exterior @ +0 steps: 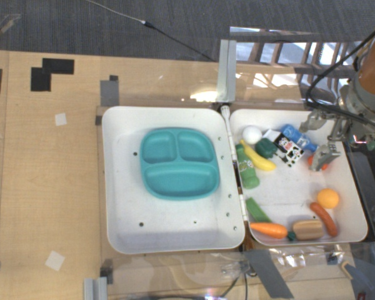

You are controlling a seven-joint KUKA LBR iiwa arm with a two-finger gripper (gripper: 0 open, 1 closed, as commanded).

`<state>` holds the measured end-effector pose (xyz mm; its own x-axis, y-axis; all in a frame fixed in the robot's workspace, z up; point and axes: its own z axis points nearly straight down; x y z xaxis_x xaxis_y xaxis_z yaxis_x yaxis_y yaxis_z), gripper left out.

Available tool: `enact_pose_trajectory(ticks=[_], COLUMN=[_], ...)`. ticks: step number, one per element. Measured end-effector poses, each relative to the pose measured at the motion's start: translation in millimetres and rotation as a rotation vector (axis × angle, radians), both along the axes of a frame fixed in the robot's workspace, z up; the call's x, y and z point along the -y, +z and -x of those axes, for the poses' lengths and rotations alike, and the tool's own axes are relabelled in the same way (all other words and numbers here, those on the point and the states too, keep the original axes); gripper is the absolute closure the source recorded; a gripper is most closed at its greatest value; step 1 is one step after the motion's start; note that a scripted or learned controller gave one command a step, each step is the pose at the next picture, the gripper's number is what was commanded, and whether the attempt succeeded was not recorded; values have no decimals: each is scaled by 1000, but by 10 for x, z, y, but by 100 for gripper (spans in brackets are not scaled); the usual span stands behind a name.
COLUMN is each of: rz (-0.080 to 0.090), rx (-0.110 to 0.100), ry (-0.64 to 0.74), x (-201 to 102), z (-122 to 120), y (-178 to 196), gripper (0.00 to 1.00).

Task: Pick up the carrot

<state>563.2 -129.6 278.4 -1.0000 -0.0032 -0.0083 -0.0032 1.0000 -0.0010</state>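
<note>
Claw: while it hangs over the upper right part of the right bin (356, 192), the claw (324, 158) holds nothing, its two fingers a little apart and pointing down.
Carrot: the carrot (269, 230) lies in the lower left corner of that bin, close against the front wall.
Direction: from the claw, the carrot is toward the view's bottom and left, well apart.
Long axis: it runs nearly left to right, the tip toward the bin's left wall and the thick end toward a brown block (308, 229).
Neighbours: a dark green piece (257, 210) lies just above the tip; the brown block sits just beside the thick end, and a red sausage (325, 219) lies beyond it.
Room: bare bin floor lies between claw and carrot. I judge that closing across the short width, front to back, suits best, though the front wall leaves little room.
</note>
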Motion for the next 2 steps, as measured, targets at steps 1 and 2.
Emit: enact_pose_trajectory(ticks=[1, 2], rz=[-3, 7], rx=[-7, 5], ry=[15, 510], x=[-555, -153], z=[671, 670], y=[-958, -51], gripper=[0, 0])
